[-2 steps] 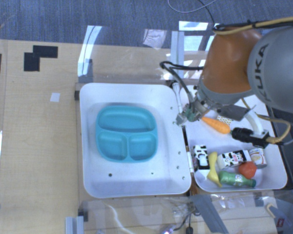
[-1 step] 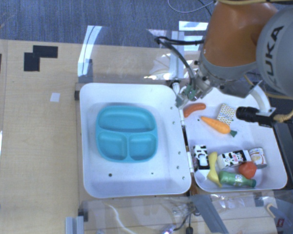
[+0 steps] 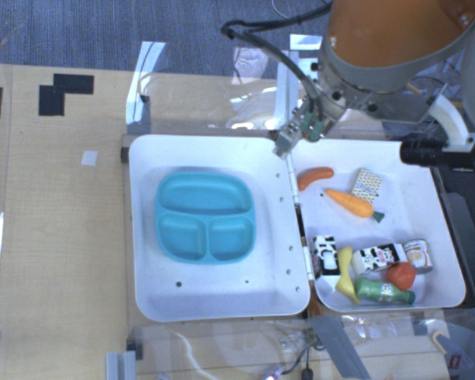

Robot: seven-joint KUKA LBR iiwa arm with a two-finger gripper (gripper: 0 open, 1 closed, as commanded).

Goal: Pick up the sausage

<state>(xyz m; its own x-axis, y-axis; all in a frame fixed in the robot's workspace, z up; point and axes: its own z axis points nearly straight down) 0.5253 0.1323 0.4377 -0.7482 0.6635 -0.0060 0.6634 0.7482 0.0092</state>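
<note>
From the overhead camera view, the sausage (image 3: 315,177) lies in the right bin (image 3: 447,236), near its upper left corner, close to the wall that parts the two bins. Just beside it, lower and to the right, rests a carrot (image 3: 352,203), with a small patterned packet (image 3: 367,184) a little further right. Along the bin's near edge sit a milk carton (image 3: 378,257), a banana (image 3: 345,273), a green bottle (image 3: 384,292), a tomato (image 3: 401,275) and a small can (image 3: 416,255). The left bin (image 3: 154,291) bears a blue divided tray (image 3: 205,216). The gripper (image 3: 289,142) hangs above the sausage, over the back rim where the bins meet, apart from it; whether its jaws are spread or closed I cannot tell. Judging by this, nothing is grasped yet: descent, closing on the sausage and lifting all remain
</note>
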